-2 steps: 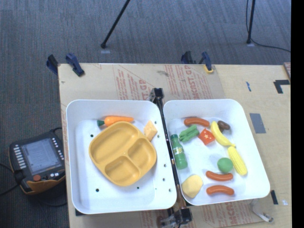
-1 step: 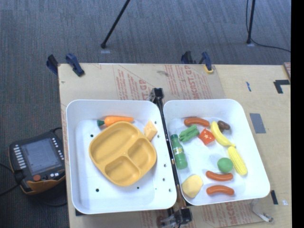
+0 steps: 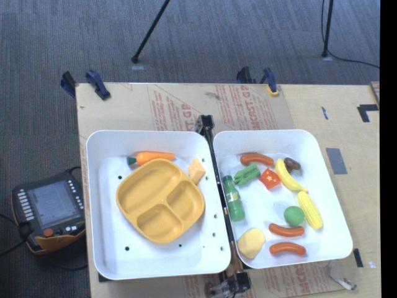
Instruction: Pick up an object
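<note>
You have not picked up anything yet. All the toys lie in the two bins on the worktop (image 3: 310,107), and none is lifted.

In the left bin (image 3: 94,185) you have a big yellow plate (image 3: 160,200) with three parts. An orange carrot (image 3: 152,158) lies just above it. A small pale wedge (image 3: 197,170) touches the plate's top right edge.

The right bin (image 3: 333,188) is where most of the toys are. A green bottle (image 3: 233,197) lies along its left wall. A red sausage (image 3: 256,159) is near the top. A banana (image 3: 286,174) and a corn cob (image 3: 309,209) are on the right side. A green ball (image 3: 294,215) sits just beside the corn. Two more sausages (image 3: 286,230) lie near the bottom. A pale yellow lump (image 3: 251,243) sits in the bottom left corner.

You cannot tell if the gripper is open or closed.

So the whole job is left, I think. You must choose one toy, come down on it, close on it and lift it. The yellow lump looks like an easy pick, because it has some room around it.
</note>
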Controlling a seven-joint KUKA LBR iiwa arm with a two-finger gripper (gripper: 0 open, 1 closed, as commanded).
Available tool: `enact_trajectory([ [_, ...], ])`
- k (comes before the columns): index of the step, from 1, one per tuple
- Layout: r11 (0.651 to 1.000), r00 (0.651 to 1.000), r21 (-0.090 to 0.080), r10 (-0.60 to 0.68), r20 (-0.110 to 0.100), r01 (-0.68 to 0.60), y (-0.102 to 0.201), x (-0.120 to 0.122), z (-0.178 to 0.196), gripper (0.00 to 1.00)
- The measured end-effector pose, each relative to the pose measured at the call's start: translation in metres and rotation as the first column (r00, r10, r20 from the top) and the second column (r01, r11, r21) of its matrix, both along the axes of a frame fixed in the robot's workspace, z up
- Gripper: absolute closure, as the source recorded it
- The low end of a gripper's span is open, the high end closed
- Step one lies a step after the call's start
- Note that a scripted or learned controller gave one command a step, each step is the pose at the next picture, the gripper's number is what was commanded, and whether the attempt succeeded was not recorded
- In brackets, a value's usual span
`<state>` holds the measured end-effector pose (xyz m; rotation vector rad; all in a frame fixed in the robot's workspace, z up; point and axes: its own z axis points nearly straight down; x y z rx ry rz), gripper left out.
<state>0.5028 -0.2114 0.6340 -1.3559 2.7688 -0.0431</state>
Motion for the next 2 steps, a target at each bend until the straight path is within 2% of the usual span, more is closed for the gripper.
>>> enact_trajectory([
  [2, 1.000, 1.000, 0.000, 0.002, 0.014, -0.002, 0.001, 0.003, 0.021, 1.00],
])
